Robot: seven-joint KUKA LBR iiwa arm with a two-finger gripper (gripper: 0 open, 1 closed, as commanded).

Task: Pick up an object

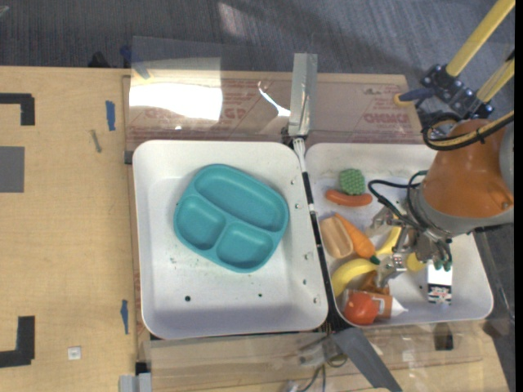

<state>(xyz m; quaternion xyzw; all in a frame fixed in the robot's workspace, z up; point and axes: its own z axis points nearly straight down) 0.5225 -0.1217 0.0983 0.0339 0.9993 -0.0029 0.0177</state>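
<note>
End effector [398,260] low over toy food in right bin [474,305], lower right of frame; grip state unclear. Teal plate [232,216] in left bin [155,243].

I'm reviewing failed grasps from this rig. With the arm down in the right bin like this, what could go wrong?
1. The tool sits in a tight cluster: a yellow toy banana, an orange toy carrot and a red toy tomato lie close together, so it may nudge or catch a neighbour.
2. The banana is curved and smooth, so it could slip out.
</note>
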